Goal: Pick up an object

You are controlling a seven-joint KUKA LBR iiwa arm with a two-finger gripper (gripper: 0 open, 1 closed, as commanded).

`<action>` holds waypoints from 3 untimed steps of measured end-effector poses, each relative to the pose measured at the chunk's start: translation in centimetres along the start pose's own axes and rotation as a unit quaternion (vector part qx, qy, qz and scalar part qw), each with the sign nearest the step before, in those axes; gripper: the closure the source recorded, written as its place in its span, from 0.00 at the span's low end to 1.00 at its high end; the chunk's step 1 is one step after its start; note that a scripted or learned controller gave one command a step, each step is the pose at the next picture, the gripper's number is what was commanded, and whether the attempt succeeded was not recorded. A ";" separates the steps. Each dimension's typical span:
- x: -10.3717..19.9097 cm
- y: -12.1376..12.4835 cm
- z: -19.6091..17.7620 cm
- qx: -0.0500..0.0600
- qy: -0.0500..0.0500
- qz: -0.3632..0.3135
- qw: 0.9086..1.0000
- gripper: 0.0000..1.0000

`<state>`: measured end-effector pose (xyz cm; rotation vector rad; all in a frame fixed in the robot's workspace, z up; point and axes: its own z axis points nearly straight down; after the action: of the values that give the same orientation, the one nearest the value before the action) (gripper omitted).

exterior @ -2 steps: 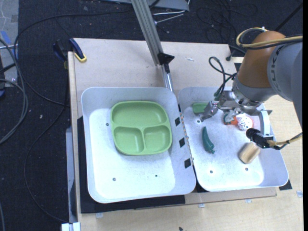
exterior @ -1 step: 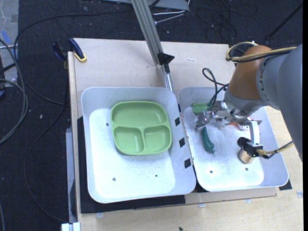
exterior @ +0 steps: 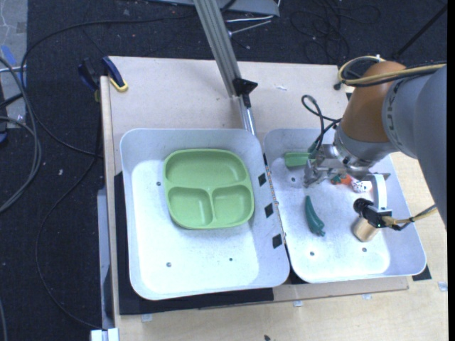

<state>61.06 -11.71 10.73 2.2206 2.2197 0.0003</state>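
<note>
Hand [exterior: 317,170]: I cannot tell its state.
Pod [exterior: 313,216]: slim, dark green, just beside hand.
Block [exterior: 293,160]: green, end hidden behind hand.

The right bin [exterior: 341,265] is bare along its front (dark green piece [exterior: 313,215] and tan cylinder [exterior: 365,230] stand behind).

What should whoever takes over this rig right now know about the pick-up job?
Pincer: low over the back of the right shallow white bin; its state cannot be made out.
Things: a light green block lies right beside the pincer, on the side towards the left bin. A dark green elongated piece lies mid-bin, apart from it. The pale green three-compartment plastic plate sits in the left shallow white bin.
Done: the arm has reached the right bin; nothing is visibly lifted.
Left: grasp an object, probably the block, and raise it.
</note>
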 end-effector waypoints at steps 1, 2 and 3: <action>0.4 0.6 -6.2 -0.003 0.000 -0.001 1.000 1.00; 0.7 1.3 -12.4 -0.003 0.000 -0.002 1.000 1.00; 0.7 1.5 -17.8 -0.003 0.000 -0.002 1.000 1.00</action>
<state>62.53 -10.96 28.55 2.2140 2.2201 0.0063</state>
